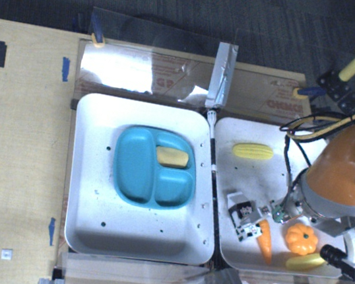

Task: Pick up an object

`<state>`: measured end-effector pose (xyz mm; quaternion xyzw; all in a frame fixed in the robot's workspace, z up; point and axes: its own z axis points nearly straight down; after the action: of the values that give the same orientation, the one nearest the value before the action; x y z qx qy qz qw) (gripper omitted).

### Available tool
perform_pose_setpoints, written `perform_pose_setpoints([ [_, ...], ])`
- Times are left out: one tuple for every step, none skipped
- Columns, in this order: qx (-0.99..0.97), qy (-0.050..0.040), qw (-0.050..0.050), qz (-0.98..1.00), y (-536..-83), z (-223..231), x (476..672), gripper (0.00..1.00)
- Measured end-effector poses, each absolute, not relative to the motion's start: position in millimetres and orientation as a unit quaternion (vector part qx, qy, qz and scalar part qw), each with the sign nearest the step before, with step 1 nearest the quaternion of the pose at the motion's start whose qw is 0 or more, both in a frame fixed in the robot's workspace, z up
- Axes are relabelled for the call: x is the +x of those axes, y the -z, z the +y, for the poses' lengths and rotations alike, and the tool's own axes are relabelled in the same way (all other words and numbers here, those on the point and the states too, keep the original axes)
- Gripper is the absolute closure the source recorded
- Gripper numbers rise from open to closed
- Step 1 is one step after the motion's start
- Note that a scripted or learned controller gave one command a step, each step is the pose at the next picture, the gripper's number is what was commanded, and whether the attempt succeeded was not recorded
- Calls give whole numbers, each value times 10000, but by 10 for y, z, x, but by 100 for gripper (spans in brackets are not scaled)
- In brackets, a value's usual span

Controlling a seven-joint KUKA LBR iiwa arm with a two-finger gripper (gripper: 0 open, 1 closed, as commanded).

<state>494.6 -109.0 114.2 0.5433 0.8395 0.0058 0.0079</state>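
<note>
The gripper (pixel 243 221) is hovering over the right bin (pixel 252 176), near its front edge; its state is impossible to tell. A tapered orange carrot (pixel 265 239) is lying just beside it, next to a ribbed pumpkin (pixel 301 238) and a smooth yellow banana (pixel 305 261).

Single arm (pixel 352 179) enters from 3 o'clock, sitting over the frame's right side. Orange band is the bulk of what shows, big and rounded, around 3 o'clock of frame centre; grey housing just at its right edge. Below the band a grey wrist section angles down toward 7–8 o'clock. Black and yellow cables loop over the arm's top, running up toward 1 o'clock. Gripper (pixel 245 219) reaches out at 8 o'clock from the wrist, pointed down and left; small black-and-white finger assembly, seen at a slant. Finger gap not readable from this angle.
</note>
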Motion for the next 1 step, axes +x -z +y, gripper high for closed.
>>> perform_pose_setpoints([
  [5429,-77,98,8397,-1256,-1084,4969,100],
])
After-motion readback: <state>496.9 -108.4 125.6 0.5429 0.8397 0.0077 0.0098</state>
